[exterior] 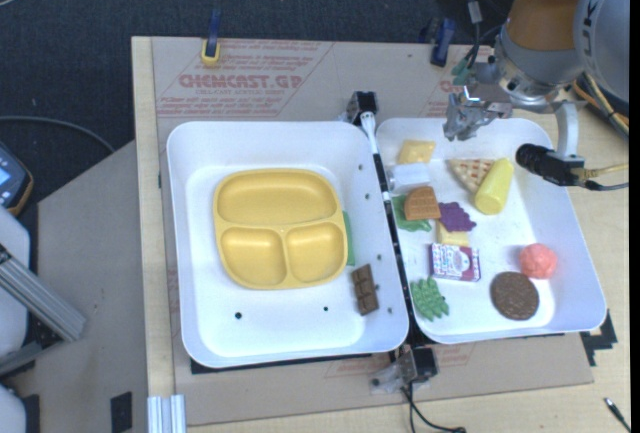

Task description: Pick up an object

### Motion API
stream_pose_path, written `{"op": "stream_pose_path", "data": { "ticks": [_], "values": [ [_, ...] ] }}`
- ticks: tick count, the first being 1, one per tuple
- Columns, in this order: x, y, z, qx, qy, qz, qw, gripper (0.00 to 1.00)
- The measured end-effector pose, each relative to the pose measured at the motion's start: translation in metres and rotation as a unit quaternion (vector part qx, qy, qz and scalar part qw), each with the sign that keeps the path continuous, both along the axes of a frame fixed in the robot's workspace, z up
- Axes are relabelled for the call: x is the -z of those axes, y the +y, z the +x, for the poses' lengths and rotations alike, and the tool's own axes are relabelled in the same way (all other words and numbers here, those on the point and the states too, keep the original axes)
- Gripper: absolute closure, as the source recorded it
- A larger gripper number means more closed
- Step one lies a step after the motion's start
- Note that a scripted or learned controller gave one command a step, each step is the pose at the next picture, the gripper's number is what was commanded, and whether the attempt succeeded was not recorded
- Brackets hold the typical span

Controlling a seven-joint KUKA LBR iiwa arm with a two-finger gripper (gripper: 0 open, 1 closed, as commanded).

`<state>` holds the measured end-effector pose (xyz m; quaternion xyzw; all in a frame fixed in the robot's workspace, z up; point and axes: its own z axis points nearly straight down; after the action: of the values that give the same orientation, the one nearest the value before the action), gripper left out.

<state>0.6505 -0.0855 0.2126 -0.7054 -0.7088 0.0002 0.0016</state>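
Toy food (470, 221) crowding right bin (580, 271), claw (466, 124) above rim

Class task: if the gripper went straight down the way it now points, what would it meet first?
Probably the bare floor of the right bin, near its back edge; the gripper hangs just behind the waffle wedge, though depth is unclear.

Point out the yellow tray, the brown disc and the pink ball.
Yellow tray (278, 226): camera view, its middle divider.
Brown disc (514, 295): camera view, centre of its top face.
Pink ball (538, 260): camera view, its middle.

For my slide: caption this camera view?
Gripper above right bin of toy food; yellow tray in left bin.
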Motion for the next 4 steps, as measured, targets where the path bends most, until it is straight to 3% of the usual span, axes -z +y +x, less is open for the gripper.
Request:
{"op": "stream_pose_path", "data": {
  "ticks": [1, 2, 4],
  "values": [
    [-0.008, 0.052, -0.001, 0.001, -0.001, -0.0005, 1.0, 1.0],
    [-0.013, 0.07, -0.026, 0.001, 0.0, -0.0005, 1.0, 1.0],
    [-0.002, 0.07, -0.016, 0.002, -0.002, -0.0013, 1.0, 1.0]
  ]
}}
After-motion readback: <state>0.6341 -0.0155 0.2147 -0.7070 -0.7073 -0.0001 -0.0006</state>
